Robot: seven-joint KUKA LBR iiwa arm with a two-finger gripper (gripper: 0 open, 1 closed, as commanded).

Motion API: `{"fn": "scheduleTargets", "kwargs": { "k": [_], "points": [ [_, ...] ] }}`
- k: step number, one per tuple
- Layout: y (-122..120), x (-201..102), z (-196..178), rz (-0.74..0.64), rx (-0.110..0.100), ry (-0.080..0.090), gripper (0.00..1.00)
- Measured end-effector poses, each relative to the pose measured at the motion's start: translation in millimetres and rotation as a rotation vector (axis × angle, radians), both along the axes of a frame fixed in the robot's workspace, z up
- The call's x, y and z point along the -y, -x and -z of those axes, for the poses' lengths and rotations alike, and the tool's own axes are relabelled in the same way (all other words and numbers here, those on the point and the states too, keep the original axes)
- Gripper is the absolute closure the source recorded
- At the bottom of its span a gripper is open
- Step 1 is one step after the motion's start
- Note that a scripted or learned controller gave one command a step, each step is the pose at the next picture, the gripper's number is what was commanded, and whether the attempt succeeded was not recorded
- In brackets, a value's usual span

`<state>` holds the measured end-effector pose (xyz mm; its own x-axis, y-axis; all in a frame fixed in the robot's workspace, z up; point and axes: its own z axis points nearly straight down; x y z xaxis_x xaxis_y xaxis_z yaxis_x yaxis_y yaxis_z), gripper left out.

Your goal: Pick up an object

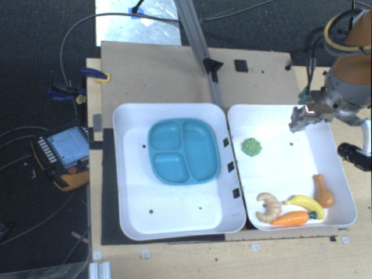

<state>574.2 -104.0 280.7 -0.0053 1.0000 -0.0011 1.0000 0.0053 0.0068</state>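
The right bin (pixel 273 127) holds a small green broccoli floret (pixel 251 147) near its left side. Along its front edge lie a tan croissant (pixel 268 206), an orange carrot (pixel 290 218), a yellow banana (pixel 306 203) and a brown drumstick (pixel 323 192). My gripper (pixel 300 120) hangs over the bin's back right part, well right of the broccoli and above the front cluster. Nothing shows between its fingers.
The left bin (pixel 133 208) carries a blue divided plate (pixel 183 151). A grey pole (pixel 195 28) slants across the back of the bench. Clamps (pixel 81 83), cables and a small device (pixel 65 150) lie off the bench on the left.
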Motion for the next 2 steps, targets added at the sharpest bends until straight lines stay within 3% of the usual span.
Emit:
{"fn": "scheduleTargets", "kwargs": {
  "k": [2],
  "points": [
    [12,-107,4,-0.005,-0.005,-0.003,1.00]
  ]
}}
